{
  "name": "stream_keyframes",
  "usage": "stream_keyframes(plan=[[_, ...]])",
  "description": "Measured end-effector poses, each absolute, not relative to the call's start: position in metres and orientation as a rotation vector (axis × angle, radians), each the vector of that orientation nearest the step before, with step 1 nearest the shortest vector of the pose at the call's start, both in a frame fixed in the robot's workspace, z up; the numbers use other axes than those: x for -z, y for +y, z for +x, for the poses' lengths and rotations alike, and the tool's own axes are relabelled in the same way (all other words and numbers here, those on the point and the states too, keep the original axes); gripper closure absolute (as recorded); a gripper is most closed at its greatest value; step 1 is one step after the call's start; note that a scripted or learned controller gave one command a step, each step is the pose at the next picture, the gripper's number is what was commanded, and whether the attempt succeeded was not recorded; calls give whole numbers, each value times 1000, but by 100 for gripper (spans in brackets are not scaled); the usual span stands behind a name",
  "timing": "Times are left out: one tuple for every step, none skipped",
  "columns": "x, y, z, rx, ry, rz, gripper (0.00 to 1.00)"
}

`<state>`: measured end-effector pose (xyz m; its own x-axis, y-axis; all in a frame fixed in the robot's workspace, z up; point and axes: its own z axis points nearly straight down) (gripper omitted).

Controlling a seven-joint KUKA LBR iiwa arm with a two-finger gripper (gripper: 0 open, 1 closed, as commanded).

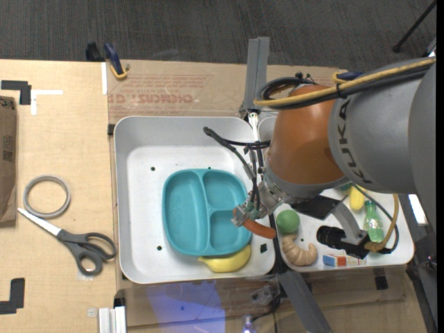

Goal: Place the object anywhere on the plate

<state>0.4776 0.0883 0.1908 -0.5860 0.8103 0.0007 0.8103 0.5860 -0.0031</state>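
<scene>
Hovering at the right rim of the teal divided plastic plate [205, 210], the gripper [246, 214] had its fingers blurred, their state unclear. Beneath lay an orange carrot-like object [262, 229], partly hidden; a yellow banana [229, 261] lay alongside.

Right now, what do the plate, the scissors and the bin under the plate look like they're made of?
The plate looks like matte teal plastic: uniform colour, moulded divider ridges. The scissors seem to have bright metal blades and grey plastic handles. The bin looks like smooth white plastic or coated metal; I can't tell which.
</scene>
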Motion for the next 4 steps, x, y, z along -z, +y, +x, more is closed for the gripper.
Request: stream_keyframes(plan=[[-141, 143, 517, -5, -2847, -1326, 100], [-141, 143, 517, -5, -2846, -1327, 0], [-165, 174, 514, -3, -2968, -1031, 0], [-299, 170, 523, -1, -3047, -772, 0]])
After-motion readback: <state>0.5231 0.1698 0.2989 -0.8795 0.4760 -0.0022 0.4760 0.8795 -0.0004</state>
